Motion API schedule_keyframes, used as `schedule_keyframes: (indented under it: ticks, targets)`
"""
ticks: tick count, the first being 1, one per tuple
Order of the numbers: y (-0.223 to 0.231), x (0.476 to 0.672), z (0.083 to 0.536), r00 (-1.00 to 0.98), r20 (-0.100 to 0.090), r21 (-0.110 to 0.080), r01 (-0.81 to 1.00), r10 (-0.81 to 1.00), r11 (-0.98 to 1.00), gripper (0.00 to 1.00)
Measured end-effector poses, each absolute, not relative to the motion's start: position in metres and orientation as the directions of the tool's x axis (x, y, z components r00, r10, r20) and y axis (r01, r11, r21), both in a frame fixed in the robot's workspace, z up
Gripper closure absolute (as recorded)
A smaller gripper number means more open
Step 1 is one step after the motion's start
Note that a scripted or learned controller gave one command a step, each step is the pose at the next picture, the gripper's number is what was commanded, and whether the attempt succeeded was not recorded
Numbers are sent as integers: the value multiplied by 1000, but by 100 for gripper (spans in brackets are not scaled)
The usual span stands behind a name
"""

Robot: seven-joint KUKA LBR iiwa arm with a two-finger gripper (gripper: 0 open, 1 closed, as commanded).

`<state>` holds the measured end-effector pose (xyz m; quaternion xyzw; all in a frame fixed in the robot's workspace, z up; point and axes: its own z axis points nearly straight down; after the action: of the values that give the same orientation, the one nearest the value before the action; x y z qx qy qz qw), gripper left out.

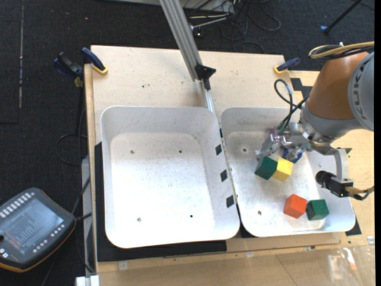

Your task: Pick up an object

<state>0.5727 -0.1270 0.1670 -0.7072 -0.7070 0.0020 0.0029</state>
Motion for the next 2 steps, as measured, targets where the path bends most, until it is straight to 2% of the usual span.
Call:
schedule_keyframes:
  ticks: [1, 2]
  targets:
    - [-139, 573, 121, 3, -6, 8, 1000, 1000, -3, 0]
    - [-138, 574, 134, 1, -5, 12, 1000, 1000, -1, 100]
